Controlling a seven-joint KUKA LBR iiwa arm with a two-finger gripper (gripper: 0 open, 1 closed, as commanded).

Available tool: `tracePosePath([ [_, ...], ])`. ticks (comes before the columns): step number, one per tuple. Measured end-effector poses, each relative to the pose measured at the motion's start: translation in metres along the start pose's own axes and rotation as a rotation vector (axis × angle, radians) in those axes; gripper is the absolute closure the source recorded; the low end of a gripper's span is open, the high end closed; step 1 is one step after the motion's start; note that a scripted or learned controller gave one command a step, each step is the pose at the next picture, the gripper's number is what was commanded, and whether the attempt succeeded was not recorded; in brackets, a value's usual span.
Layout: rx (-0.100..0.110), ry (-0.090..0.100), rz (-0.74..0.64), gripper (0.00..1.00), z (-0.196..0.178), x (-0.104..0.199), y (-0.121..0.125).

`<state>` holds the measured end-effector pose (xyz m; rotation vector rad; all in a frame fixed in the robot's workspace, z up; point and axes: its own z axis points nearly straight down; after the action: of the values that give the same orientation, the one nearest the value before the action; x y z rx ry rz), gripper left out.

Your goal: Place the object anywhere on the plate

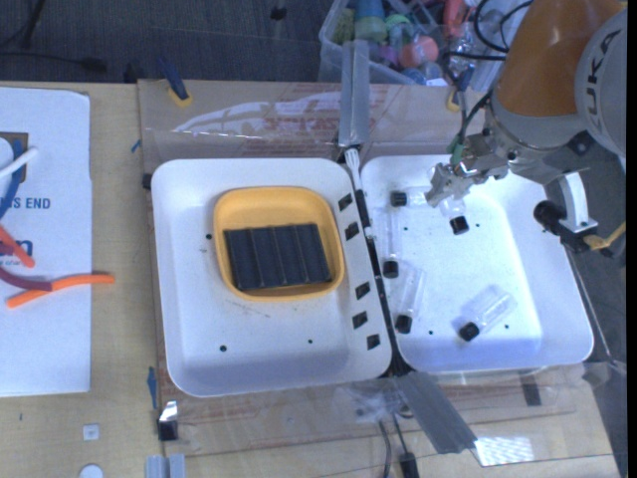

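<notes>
Item: yellow plate (227, 210), seated in the left bin (179, 347), carrying a dark ribbed slab (277, 256).

Item: clear bottle with a dark cap (484, 314), lying on its side near the front of the right bin (557, 337); this looks like your likeliest object. Other clear pieces (408, 289) lie near the divider.

Item: end effector (450, 184), poised over the back of the right bin, well apart from the bottle. You cannot tell whether it is apart or together, and nothing visibly sits in it.

Handling note: come down square across the bottle's body, not its cap. Clear plastic may roll, so grip mid-length. Lift clear of the divider before crossing to the plate.
</notes>
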<state>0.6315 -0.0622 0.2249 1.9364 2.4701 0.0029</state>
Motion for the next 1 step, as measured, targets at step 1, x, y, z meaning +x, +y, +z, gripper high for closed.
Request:
tracePosePath([
  [1, -0.002, -0.001, -0.243, 1.00, -0.0116, -0.0084, 0.0216],
])
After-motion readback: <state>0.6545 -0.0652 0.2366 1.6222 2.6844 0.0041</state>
